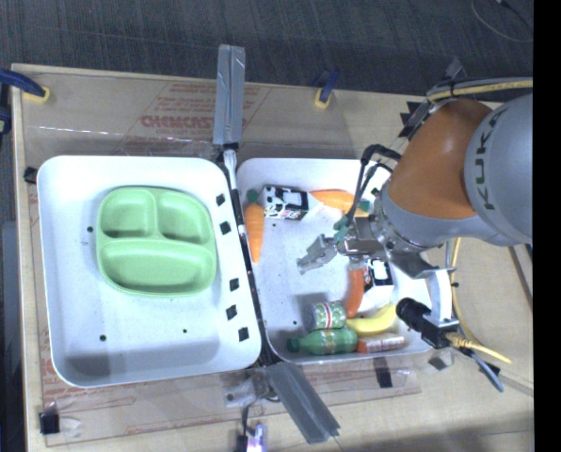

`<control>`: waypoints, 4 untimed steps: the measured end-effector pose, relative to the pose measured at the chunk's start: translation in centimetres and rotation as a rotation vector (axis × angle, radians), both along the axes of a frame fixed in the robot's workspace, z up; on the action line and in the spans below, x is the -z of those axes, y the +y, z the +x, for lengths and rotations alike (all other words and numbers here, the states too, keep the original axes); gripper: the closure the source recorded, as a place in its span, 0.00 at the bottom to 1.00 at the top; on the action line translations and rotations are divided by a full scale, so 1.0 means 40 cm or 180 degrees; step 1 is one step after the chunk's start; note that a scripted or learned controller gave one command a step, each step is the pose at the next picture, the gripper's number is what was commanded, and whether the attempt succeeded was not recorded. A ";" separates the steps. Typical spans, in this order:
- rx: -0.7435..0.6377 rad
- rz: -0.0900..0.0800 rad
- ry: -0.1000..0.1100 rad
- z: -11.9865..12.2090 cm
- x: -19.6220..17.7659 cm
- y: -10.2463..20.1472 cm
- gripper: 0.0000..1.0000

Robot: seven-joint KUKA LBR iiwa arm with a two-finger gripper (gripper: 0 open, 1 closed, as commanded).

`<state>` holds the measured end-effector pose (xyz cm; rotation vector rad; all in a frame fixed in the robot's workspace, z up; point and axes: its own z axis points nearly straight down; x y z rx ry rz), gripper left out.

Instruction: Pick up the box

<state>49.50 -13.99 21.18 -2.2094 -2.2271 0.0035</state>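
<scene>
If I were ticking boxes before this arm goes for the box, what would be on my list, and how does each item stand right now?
1. Box in sight, at the right bin's far wall: ok.
2. Gripper over the box: not ok; it sits nearer mid-bin, off to one side.
3. Box between the fingers: not ok; nothing is held.
4. Fingers spread enough for the box: cannot tell.
5. Room around the box: not ok; a carrot lies close beside it, an orange piece on the other side.
6. Left bin's green tray out of the way: ok.
</scene>
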 end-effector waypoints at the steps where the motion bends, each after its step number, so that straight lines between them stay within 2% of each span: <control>1: -0.0258 -0.0006 -0.0017 0.025 -0.036 0.119 0.00; 2: -0.0892 -0.0010 -0.0006 0.237 0.300 -0.001 0.00; 3: -0.0892 -0.0010 -0.0006 0.237 0.300 -0.001 0.00; 4: -0.1372 -0.0003 -0.0015 0.223 0.136 0.023 0.00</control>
